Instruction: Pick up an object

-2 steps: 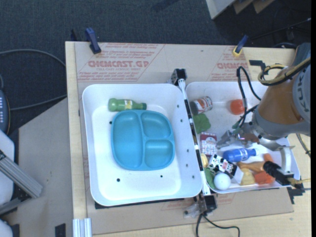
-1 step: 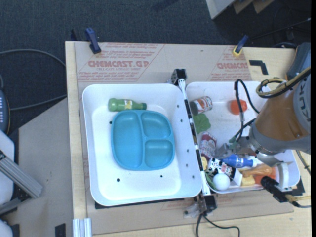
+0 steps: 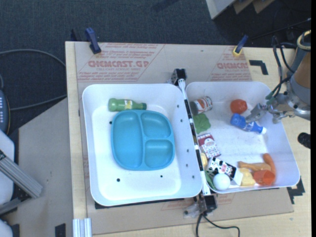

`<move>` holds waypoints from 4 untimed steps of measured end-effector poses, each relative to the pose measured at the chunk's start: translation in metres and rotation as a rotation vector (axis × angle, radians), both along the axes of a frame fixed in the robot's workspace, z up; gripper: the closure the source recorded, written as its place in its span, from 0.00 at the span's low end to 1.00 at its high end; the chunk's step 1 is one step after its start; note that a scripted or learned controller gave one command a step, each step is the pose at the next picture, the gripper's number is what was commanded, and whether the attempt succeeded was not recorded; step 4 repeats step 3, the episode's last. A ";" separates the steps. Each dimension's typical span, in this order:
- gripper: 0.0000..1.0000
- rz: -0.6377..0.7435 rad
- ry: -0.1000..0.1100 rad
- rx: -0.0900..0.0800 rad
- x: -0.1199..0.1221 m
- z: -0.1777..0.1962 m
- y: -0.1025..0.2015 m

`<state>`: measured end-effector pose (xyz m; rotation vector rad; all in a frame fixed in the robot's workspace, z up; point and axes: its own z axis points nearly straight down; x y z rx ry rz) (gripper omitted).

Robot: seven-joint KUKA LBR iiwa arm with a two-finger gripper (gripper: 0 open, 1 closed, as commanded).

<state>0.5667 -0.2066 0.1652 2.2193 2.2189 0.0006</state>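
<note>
Two white bins were seen side by side on the bench. In the left bin [image 3: 98,177] a blue divided tray [image 3: 143,139] was laid flat, and a green bottle [image 3: 126,104] was placed on its side just beyond the tray's far edge. The right bin [image 3: 284,147] was filled with small things: a red ball [image 3: 238,105] and a blue bottle [image 3: 246,124] near each other at the far side, a small can [image 3: 202,104] and a green block [image 3: 201,122] close to the dividing wall, a red and white packet [image 3: 208,144] below them, and a white ball [image 3: 221,182] beside a cow-patterned box [image 3: 222,168] in the near corner. Orange and red toy pieces [image 3: 256,172] were heaped along the near right wall.

The gripper [image 3: 260,111] was located over the right bin, just beside the blue bottle. Its fingers seemed to be spread apart, though the view was not sharp there, and nothing was seen between them.
</note>
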 end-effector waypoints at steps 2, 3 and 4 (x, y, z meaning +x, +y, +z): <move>0.00 0.002 0.000 0.000 0.091 -0.081 0.031; 1.00 0.003 -0.003 -0.003 0.092 -0.070 0.031; 1.00 0.003 -0.003 -0.003 0.092 -0.070 0.031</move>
